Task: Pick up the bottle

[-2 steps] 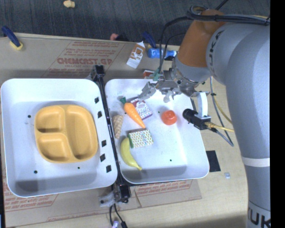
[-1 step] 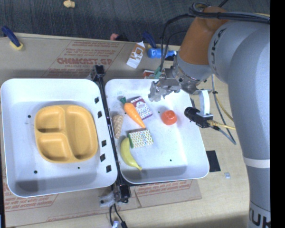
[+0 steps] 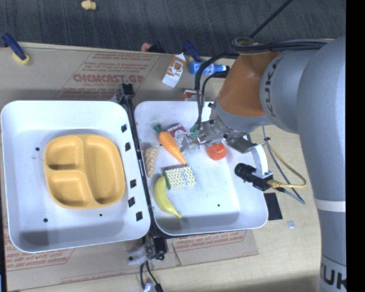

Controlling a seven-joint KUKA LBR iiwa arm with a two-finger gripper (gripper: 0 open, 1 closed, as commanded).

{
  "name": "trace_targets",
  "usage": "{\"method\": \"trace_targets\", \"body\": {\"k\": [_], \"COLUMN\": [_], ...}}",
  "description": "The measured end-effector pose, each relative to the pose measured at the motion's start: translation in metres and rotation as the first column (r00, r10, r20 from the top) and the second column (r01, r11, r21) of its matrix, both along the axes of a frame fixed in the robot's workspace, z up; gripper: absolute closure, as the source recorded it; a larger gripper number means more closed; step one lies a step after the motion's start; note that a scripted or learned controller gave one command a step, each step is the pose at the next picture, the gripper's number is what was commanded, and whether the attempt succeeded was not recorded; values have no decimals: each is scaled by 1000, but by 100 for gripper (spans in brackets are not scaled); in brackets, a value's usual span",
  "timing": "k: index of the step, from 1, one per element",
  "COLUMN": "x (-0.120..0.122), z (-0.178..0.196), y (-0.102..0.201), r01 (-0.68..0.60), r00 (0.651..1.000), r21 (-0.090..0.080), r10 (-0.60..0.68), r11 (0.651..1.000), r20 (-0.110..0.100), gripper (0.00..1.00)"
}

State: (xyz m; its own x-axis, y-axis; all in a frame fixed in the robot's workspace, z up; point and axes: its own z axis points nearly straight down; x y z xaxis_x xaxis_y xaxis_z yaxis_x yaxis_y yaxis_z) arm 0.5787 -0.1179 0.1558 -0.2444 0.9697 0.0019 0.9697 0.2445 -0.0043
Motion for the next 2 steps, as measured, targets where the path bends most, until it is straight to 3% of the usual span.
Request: {"method": "trace_targets", "body": {"k": [1, 2], "x": [-42, -87], "z": [22, 33], "y": [-68, -93], "r01": [152, -299], "r00": [988, 954], "r21": [0, 1], "r10": [-152, 299], "r11": [988, 954], "r20": [-1, 2], "gripper": [100, 100]}}
